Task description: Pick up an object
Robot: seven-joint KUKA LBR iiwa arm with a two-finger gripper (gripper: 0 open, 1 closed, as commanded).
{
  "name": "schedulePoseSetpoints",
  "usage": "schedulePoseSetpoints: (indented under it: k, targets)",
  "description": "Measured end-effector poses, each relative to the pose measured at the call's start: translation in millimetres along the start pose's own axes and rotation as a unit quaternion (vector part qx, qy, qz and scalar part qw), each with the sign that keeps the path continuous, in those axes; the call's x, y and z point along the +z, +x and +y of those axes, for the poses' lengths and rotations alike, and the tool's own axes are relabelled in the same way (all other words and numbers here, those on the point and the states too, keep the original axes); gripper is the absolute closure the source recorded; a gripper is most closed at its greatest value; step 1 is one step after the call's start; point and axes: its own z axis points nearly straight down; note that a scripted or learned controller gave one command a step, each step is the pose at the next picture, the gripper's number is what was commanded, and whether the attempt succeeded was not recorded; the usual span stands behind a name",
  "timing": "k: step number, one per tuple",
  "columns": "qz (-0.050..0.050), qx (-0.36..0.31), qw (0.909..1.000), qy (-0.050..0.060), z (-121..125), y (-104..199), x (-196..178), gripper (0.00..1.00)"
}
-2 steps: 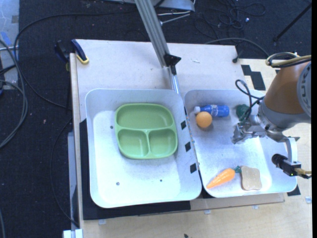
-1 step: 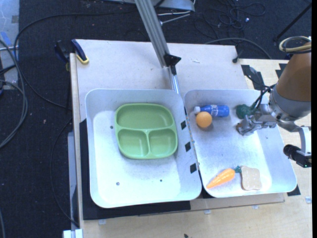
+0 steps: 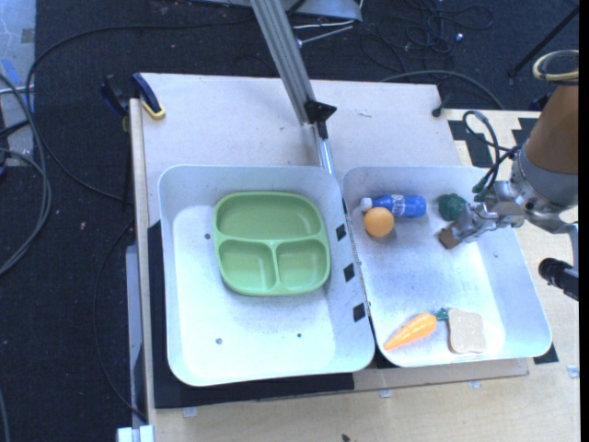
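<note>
The right bin (image 3: 502, 288) holds several small objects. An orange ball (image 3: 378, 222) lies at its back left, touching a blue bottle (image 3: 398, 206) that lies on its side. A dark green round object (image 3: 452, 206) sits to the right of the bottle. At the bin's front are an orange carrot (image 3: 411, 330) and, beside it, a tan slice of bread (image 3: 467, 331). My gripper (image 3: 452, 236) hangs over the back of the right bin, just in front of the dark green object and to the right of the ball. I see nothing held in it.
The left bin (image 3: 189, 330) holds a green divided plate (image 3: 272, 243). A slanted metal pole (image 3: 287, 49) rises behind the bins, where they meet. The grey arm (image 3: 552, 168) comes in over the right bin's right rim. Cables lie on the floor around the bench.
</note>
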Motion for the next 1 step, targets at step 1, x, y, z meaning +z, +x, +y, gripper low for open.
schedulePoseSetpoints:
  k: [1]
  targets:
    - [0.001, -0.002, 1.0000, 0.002, 11.6, 50.2, 7.4, 1.00]
